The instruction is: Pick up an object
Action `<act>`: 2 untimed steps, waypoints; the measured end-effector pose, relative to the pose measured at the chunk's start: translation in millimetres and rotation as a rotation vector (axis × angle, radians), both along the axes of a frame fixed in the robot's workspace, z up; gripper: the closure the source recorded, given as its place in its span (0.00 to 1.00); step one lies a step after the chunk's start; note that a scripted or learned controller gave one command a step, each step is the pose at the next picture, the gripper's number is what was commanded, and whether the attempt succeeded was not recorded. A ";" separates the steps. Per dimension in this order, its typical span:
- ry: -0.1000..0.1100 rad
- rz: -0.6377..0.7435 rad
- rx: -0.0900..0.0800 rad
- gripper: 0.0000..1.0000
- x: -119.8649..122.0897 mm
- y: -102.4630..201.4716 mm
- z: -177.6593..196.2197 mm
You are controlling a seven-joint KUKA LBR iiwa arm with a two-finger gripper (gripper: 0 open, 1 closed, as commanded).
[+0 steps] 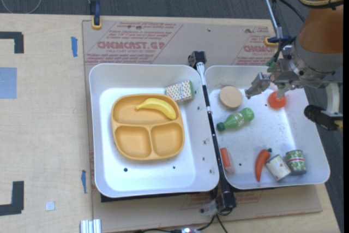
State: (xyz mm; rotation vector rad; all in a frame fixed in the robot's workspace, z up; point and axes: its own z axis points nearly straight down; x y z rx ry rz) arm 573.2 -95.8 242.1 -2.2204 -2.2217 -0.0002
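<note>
My gripper (pixel 268 90) hovers over the back of the right bin (pixel 319 172), open, with nothing seen between its fingers. One finger (pixel 255 88) points left toward a tan round disc (pixel 230 97). A small red-orange object (pixel 278 100) lies right under the other finger; I cannot tell whether they touch. A green bottle (pixel 236 119) lies on its side just in front of the gripper. Near the bin's front lie an orange carrot-like piece (pixel 262 164), a white cup (pixel 277 167), a green patterned can (pixel 295 161) and a small orange stick (pixel 224 158).
The left bin (pixel 103 172) holds a yellow divided plate (pixel 131 142) with a banana (pixel 158 107) in its back section. A small patterned box (pixel 181 90) sits at that bin's back right. A black clamp (pixel 197 58) stands at the divider between the bins.
</note>
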 end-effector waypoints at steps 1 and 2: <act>0.001 -0.001 0.000 0.00 -5.0 -22.9 -110.4; -0.016 -0.002 -0.004 0.00 -0.8 -9.0 -131.1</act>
